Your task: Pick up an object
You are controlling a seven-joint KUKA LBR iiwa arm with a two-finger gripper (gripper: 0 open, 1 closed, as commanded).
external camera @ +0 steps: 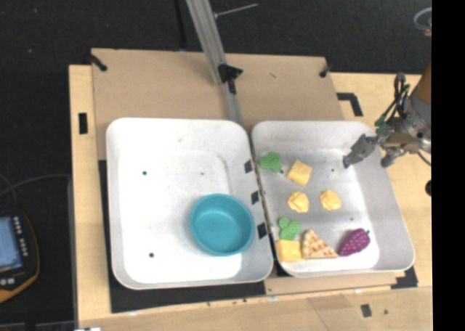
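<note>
The right bin holds several toy foods: a green piece, a yellow block, two small yellow pieces, another green piece, a yellow cube, a pizza slice and purple grapes. My gripper hangs over that bin's upper right corner. It is open, with nothing between its fingers, and the nearest toy lies well to its lower left.
A blue bowl sits in the left bin, near the wall shared by the two bins. A grey pole slants down from the top to the bins' back edge. A handheld device lies at the far left.
</note>
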